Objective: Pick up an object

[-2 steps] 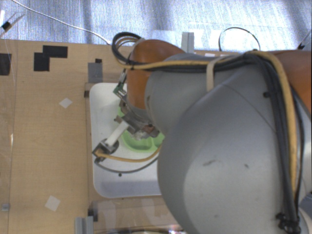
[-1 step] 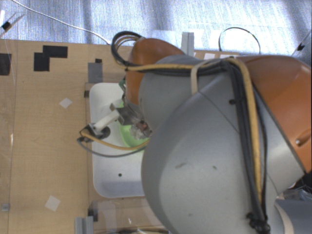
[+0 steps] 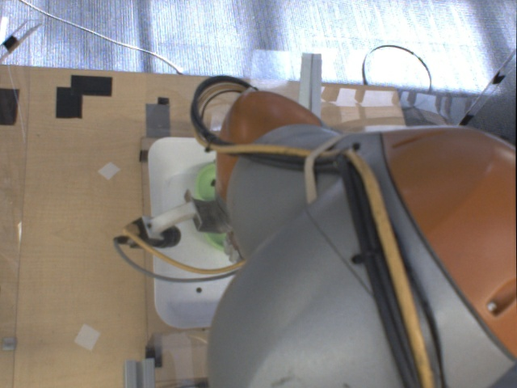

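The arm (image 3: 363, 257) fills most of the view, its grey and orange bulk leaning over the wooden desk (image 3: 73, 217) and hiding much of the white bin (image 3: 174, 297) beneath it. The wrist end (metal fittings and a looped cable) hangs low inside the bin, and I cannot tell the state of the jaws (image 3: 212, 215). Just beside them, partly covered, lies a green object (image 3: 208, 183) on the bin floor. By my judgement nothing is lifted yet: the reach looks done, the grasp and raise remain.
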